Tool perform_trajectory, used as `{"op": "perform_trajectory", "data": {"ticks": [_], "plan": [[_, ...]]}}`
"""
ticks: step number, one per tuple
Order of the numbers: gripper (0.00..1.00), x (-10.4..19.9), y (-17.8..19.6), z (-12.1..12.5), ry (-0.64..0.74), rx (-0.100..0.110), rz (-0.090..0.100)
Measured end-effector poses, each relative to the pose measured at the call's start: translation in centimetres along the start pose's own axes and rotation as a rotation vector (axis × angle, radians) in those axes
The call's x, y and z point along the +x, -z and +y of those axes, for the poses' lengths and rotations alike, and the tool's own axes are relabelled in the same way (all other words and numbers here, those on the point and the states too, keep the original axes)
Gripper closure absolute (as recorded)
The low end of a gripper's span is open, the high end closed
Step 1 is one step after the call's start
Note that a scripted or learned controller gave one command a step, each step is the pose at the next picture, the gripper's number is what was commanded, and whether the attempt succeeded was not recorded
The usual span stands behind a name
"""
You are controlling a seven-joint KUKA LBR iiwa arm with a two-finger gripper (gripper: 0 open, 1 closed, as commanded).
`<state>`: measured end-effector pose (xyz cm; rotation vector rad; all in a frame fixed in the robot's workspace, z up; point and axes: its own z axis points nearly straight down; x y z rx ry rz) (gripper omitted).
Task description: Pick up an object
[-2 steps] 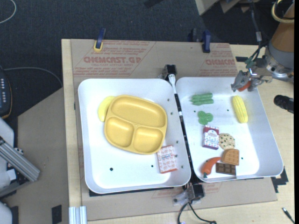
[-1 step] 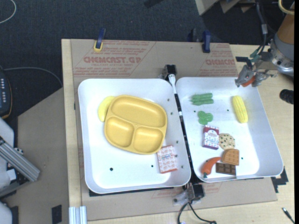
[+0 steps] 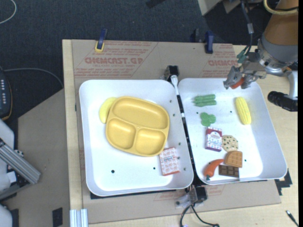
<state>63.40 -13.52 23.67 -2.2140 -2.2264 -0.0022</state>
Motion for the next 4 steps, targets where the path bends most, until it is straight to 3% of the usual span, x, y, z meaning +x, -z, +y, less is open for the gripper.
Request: {"op": "perform_trajectory", "data": {"ticks": [2, 3, 4], "plan": [[1.00, 11.0, -2.1, -0.2, -0.003, 0.002, -0.001], [1.00, 17.0, -1.4, -1.3, 0.001, 0.002, 0.000], [1.00, 17.8, -0.4, -0.9, -0.004, -0.002, -0.002]]}}
